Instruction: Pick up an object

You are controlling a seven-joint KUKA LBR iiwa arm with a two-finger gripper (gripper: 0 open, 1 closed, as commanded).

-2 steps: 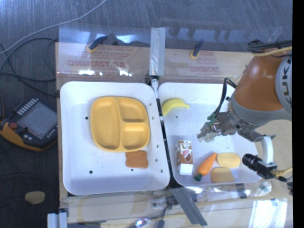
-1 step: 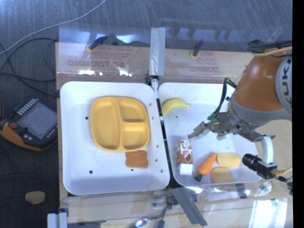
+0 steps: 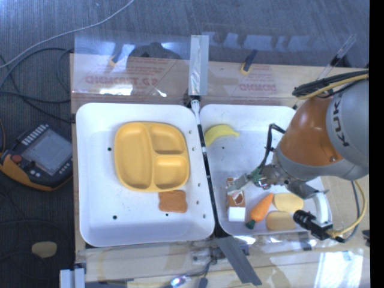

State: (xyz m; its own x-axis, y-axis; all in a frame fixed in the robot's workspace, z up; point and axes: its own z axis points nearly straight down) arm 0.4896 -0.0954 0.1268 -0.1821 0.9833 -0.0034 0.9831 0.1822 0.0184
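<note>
My gripper (image 3: pixel 239 183) reaches down into the right bin (image 3: pixel 252 120) from the grey arm with the orange band (image 3: pixel 312 141). Its tip hangs just above a small brown and white block (image 3: pixel 236 198), with a white cube (image 3: pixel 236 213) right below that. An orange carrot (image 3: pixel 261 208) lies slanted to the right of the cube. Two pale yellow pieces (image 3: pixel 288 203) (image 3: pixel 279 221) sit by the carrot near the bin's front right. A yellow banana (image 3: pixel 219 133) lies at the bin's far left. I see nothing lifted off the bin floor.
The left bin (image 3: pixel 96 179) holds a yellow divided plate (image 3: pixel 151 156) and a brown toast-like slice (image 3: pixel 173 201) at its front. A ridge (image 3: pixel 203 161) separates the two bins. Black cables (image 3: pixel 327 86) run along the arm at the right.
</note>
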